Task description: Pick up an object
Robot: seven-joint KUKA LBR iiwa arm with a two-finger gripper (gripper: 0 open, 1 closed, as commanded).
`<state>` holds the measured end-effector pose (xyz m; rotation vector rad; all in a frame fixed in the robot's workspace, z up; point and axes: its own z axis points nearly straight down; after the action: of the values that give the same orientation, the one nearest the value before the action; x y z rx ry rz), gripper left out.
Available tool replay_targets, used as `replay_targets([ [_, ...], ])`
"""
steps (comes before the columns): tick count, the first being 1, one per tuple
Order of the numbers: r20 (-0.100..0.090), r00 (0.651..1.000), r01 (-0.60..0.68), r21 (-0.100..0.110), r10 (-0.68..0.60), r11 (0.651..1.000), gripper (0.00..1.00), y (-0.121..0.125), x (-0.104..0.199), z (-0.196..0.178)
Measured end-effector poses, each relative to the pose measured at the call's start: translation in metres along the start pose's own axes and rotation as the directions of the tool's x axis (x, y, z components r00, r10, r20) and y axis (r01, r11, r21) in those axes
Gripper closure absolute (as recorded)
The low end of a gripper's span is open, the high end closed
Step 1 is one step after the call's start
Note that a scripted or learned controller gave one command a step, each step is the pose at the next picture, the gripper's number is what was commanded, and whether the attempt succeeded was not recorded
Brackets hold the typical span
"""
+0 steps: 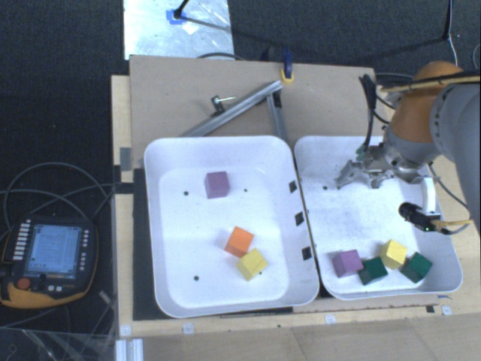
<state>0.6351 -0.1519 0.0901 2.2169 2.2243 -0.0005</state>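
In the left bin (161, 201) lie a purple cube (217, 184), an orange cube (239, 241) and a yellow cube (252, 263) that touches the orange one. Along the near wall of the right bin (316, 156) sit a purple cube (347, 262), a dark green cube (372, 270), a yellow cube (392, 253) and a green cube (416, 266). My gripper (358, 181) hangs over the far part of the right bin, open, with nothing between its fingers. It is well behind the row of cubes.
A metal bar (233, 109) lies slanted on the board behind the left bin, with a yellow clamp (286, 70) at the board's back edge. A teach pendant (49, 260) rests on the floor at the left. Cables trail from the arm (443, 119).
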Motion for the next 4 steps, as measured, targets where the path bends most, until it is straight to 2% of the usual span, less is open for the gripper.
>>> replay_targets([
  [1,0.001,1.0,0.002,-0.004,-0.002,1.0,1.0,0.001,0.0,-0.013],
  [2,0.001,1.0,0.002,-0.008,-0.002,1.0,1.0,0.004,0.002,-0.078],
  [3,0.0,1.0,0.003,-0.008,-0.003,1.0,1.0,0.009,0.009,-0.126],
  [4,0.0,1.0,0.002,-0.004,-0.002,1.0,1.0,0.01,0.009,-0.141],
])
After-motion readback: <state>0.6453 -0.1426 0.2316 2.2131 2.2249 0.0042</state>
